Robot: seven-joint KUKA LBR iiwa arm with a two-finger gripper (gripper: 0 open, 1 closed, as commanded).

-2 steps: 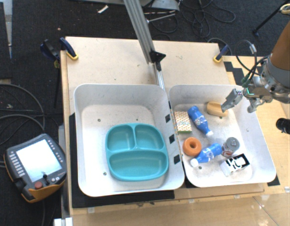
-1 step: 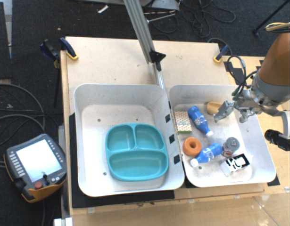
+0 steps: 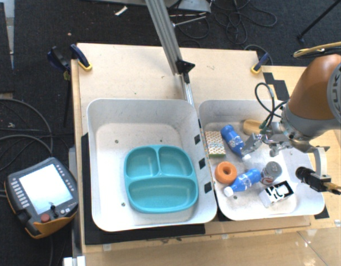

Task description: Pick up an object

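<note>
While a grey and orange control pad [image 3: 41, 195] sits on the floor at the far left, the left bin [image 3: 103, 121] holds a teal plate [image 3: 160, 178] with three sections, lying flat near its middle. Just right of it, the right bin [image 3: 214, 112] holds many small things. A checkered sponge [image 3: 215, 142] lies near the bin's left wall. Next to it is a blue bottle [image 3: 232, 139], and below that sits an orange ring [image 3: 226, 172]. A second blue bottle [image 3: 244, 181] with a white cap lies beside the ring. Farther right are a small grey can [image 3: 271, 171] and a black and white block [image 3: 278, 192]. A tan thing [image 3: 251, 126] pokes out near the back. The gripper [image 3: 252, 143] hangs over the bin, just beside the first blue bottle, and it cannot be told if it is wide or closed. The arm [image 3: 317, 96] comes in from the right.
</note>
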